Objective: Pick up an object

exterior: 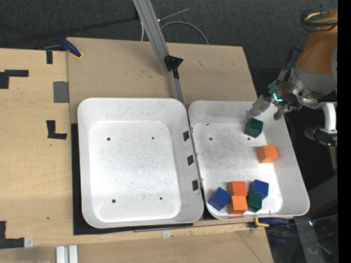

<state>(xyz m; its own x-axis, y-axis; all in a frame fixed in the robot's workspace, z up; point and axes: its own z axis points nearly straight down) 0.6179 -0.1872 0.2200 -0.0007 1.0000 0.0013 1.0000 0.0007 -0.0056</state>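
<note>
My gripper (268,110) hangs over the far right corner of the right bin (290,163), with its two fingers (256,109) spread apart and open. A dark green cube (253,127) lies on the bin floor just below the left fingertip, not between the fingers. An orange cube (267,153) sits a little nearer along the bin's right side. At the bin's near edge are a blue cube (219,198), two orange cubes (238,188) (238,203), another blue cube (260,188) and a second green cube (255,201), clustered together.
The left bin (82,147) lies beside the right one. A slanted metal pole (155,32) ends at a black bracket (173,63) behind the bins. A blue and yellow clamp (71,48) lies at the bench's far left.
</note>
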